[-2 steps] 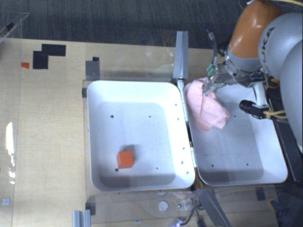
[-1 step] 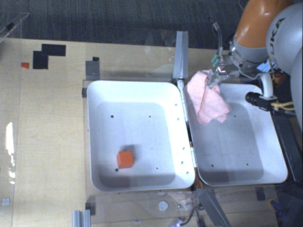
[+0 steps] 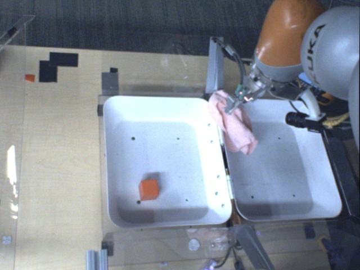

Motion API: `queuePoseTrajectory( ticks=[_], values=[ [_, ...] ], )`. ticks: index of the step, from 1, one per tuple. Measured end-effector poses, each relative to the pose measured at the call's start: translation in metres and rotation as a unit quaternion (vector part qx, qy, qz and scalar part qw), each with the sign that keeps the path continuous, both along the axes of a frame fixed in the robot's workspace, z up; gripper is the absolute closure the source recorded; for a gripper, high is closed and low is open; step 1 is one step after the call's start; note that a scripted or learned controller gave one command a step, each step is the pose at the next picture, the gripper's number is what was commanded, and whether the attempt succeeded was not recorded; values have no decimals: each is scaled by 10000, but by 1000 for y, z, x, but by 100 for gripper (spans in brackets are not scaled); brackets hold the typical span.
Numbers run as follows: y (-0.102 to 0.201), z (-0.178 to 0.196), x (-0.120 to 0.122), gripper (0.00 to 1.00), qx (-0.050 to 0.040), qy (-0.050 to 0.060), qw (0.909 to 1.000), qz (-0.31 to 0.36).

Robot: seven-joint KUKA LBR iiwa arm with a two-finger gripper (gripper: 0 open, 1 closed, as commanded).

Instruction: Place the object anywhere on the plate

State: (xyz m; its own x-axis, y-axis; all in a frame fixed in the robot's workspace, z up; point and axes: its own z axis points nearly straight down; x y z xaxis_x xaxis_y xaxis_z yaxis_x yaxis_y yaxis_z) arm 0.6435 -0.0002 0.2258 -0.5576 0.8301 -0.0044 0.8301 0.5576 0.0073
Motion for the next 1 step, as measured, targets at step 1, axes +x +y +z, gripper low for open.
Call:
queuePoseTrajectory(
  ticks=[1],
  values=[
    [40, -2, -20, 100, -11, -6, 9798, 2000]
  ],
)
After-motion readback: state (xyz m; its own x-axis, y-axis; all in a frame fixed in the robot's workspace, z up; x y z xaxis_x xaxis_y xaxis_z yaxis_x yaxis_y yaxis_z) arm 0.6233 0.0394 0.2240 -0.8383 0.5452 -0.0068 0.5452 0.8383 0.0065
